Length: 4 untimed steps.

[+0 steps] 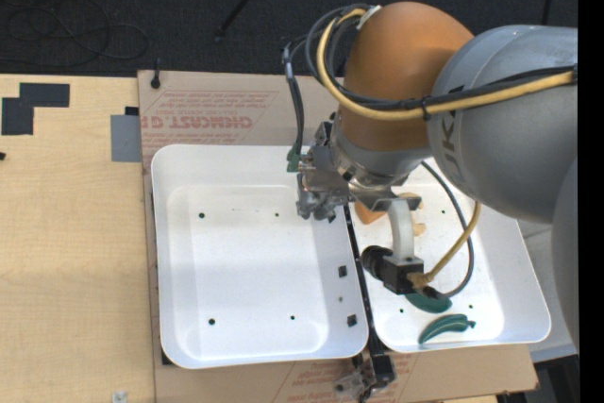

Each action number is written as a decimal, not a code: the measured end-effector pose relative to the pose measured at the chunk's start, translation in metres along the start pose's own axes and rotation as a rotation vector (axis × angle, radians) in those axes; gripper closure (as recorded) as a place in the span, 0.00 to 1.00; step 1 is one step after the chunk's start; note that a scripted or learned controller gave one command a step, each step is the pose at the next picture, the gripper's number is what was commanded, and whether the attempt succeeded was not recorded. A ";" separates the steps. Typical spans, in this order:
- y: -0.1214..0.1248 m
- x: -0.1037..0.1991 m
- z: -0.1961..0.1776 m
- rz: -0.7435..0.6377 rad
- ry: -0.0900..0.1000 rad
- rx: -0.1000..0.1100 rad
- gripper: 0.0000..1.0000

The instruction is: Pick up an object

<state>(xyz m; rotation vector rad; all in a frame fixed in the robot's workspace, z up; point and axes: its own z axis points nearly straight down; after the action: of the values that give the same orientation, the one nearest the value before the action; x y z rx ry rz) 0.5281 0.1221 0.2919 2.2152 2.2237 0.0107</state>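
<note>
The big grey arm (514, 127) comes in from the right and bends down over the two white bins. It has a round orange band (406, 52) near its end, and yellow and black cables loop around it. The tool (316, 196) hangs over the far right corner of the left bin (245, 283), very close to the wall where the two bins meet. The arm covers most of the tool, so I cannot tell if it is open or closed. I can see nothing held in it.

The things to pick up are in the right bin (505, 283). A green curved thing (445, 327) lies near the front edge of that bin. A second green thing (432, 302) lies just behind it, close by. An orange thing (376, 211) sits near the back of the right bin, next to the middle wall, and the arm hides part of it. All three are apart from the tool.

The floor of the left bin has a few small dark dots (202, 216) on it. Both bins rest on a sheet of brown cardboard (217, 113) with red letters. The cardboard lies on a pale wooden bench (66, 250), which has some black and grey patches near its back edge
</note>
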 end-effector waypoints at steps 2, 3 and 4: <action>0.033 -0.008 -0.085 -0.001 -0.002 0.000 1.00; 0.031 -0.007 -0.080 -0.002 -0.004 0.010 0.00; 0.045 0.092 -0.150 -0.005 0.001 0.002 0.00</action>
<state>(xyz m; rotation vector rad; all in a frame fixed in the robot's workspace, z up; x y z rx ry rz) 0.5719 0.2139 0.4421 2.2106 2.2312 0.0091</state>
